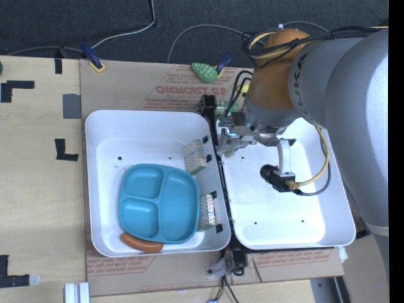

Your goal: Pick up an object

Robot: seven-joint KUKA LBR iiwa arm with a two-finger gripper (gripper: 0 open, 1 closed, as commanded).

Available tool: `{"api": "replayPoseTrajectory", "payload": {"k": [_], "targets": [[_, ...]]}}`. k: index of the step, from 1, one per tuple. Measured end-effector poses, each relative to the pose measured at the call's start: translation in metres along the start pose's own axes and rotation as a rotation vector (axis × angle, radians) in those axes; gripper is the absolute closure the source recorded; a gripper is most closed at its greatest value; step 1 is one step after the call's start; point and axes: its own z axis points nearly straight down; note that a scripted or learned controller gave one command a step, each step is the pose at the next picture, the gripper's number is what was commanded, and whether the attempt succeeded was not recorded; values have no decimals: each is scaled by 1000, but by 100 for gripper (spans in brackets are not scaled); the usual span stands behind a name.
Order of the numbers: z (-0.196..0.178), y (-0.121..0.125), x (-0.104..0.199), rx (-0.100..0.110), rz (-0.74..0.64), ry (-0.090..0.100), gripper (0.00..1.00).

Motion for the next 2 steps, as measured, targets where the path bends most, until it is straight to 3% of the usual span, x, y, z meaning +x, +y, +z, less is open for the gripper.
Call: {"api": "replayPoseTrajectory", "payload": {"k": [1, 2], "targets": [[0, -7, 76, 0, 0, 0, 100], [0, -7, 76, 0, 0, -1, 0]]}}
